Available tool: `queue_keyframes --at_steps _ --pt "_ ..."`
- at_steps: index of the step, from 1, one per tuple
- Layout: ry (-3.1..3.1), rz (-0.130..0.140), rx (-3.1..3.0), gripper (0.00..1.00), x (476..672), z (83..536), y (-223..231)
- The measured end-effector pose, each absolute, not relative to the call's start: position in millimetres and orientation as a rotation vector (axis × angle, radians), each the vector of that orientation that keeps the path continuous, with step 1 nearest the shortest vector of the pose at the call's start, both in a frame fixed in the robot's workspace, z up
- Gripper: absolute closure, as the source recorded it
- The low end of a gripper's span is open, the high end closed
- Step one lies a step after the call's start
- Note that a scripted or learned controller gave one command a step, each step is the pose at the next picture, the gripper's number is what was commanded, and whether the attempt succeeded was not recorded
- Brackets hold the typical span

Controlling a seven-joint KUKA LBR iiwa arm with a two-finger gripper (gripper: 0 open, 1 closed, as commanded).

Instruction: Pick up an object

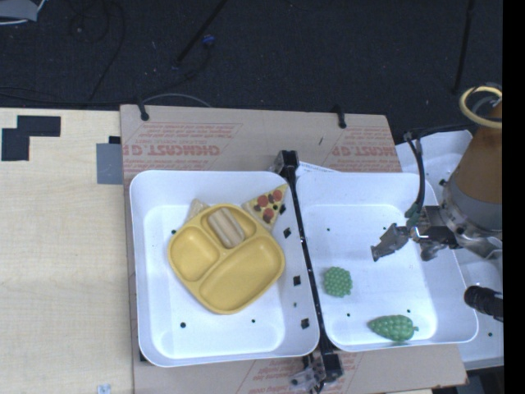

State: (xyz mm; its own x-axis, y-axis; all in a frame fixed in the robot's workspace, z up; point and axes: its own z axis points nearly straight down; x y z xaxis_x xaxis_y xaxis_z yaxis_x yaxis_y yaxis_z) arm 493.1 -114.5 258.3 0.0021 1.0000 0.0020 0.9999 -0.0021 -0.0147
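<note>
In the right bin (361, 191) lie two green toy foods: a round knobbly one (337, 281) near the divider and a bunch of grapes (392, 327) by the front wall. My gripper (408, 247) hangs over the right side of this bin, up and to the right of the round green piece. Its two dark fingers (385, 246) are spread apart and open, with nothing between them. The grey arm with its orange band (486, 158) comes in from the right edge.
The left bin (156, 318) holds a yellow divided plate (234, 273) with a hot-dog bun (227, 226) in one section, and a pizza slice (269, 204) beside the divider. A black divider rail (299, 253) separates the bins. Cardboard lies under both.
</note>
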Motion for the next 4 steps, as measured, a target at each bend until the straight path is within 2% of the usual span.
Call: queue_keyframes --at_steps 1,2,3,4 --pt "-2.219 0.003 -2.219 0.00 495.0 264 -114" --pt "-2.216 0.005 -2.218 0.00 499.6 213 -123" --pt "-2.216 0.006 -2.217 0.00 495.2 169 -123" --pt "-2.215 0.006 -2.216 0.00 490.5 105 -122"
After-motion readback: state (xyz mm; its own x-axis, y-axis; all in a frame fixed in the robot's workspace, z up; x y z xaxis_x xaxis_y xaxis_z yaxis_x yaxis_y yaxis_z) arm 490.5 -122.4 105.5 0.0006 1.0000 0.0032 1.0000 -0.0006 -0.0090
